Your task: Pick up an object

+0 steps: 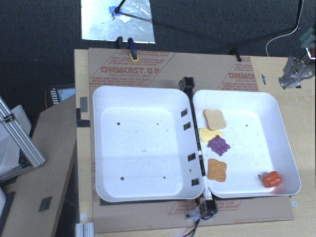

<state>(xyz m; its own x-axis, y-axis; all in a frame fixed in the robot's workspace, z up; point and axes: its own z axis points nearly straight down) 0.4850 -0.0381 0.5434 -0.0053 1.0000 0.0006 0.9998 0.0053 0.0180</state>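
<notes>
Orange pepper [271,179] seen at near-right corner of right bin [284,125] — gripper [296,75] parked beyond bin's far-right rim, well apart; finger state cannot be told.

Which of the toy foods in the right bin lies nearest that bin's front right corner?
The red-orange pepper. It sits alone by the front right corner, while the tan, yellow, purple and orange pieces line the left wall.
</notes>
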